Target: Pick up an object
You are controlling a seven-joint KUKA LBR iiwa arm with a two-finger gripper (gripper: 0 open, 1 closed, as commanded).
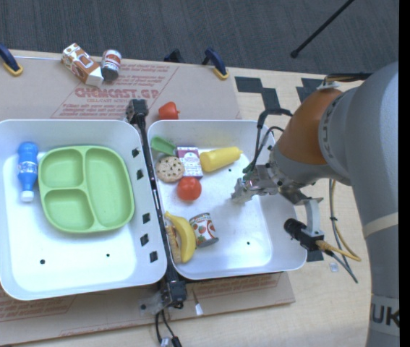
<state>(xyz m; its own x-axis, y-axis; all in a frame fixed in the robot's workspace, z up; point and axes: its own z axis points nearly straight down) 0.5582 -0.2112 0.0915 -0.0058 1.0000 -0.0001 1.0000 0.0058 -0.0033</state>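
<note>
My gripper (243, 191): right of centre, low in the right bin (262, 255); finger state unclear.
Tomato (189, 188): just left of me.

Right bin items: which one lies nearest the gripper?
The yellow corn-shaped piece, at the bin's top middle, left of the gripper. The tomato, cookie and banana lie farther left.

Gripper (244, 189) fingers perhaps blurred, spacing unclear
</note>
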